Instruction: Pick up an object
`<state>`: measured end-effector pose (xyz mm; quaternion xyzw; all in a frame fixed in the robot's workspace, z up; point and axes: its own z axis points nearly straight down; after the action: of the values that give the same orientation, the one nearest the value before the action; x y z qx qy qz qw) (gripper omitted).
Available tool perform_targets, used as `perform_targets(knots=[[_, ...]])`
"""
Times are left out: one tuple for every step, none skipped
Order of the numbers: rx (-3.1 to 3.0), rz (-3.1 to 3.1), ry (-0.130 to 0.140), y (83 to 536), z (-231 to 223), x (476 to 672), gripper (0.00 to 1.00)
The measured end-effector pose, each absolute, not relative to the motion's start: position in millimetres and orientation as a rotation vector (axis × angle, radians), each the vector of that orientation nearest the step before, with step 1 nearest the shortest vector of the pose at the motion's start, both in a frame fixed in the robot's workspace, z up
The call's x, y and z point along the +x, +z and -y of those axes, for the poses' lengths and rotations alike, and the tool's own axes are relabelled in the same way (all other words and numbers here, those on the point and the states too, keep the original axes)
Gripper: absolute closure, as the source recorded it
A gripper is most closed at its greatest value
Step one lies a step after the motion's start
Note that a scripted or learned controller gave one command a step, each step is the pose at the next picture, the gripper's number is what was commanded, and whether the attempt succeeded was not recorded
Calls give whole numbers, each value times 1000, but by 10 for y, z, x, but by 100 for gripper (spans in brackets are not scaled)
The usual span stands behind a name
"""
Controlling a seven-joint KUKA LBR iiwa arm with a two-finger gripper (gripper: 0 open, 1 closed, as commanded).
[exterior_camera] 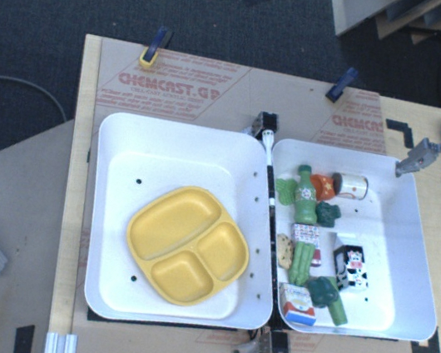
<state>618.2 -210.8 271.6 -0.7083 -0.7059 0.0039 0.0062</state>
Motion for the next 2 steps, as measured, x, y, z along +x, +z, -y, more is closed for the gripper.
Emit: perform_targets(knots=[[-2221,2221,1,2801,2099,6204,0],[-2218,2219,4,2248,2130,6296,0]])
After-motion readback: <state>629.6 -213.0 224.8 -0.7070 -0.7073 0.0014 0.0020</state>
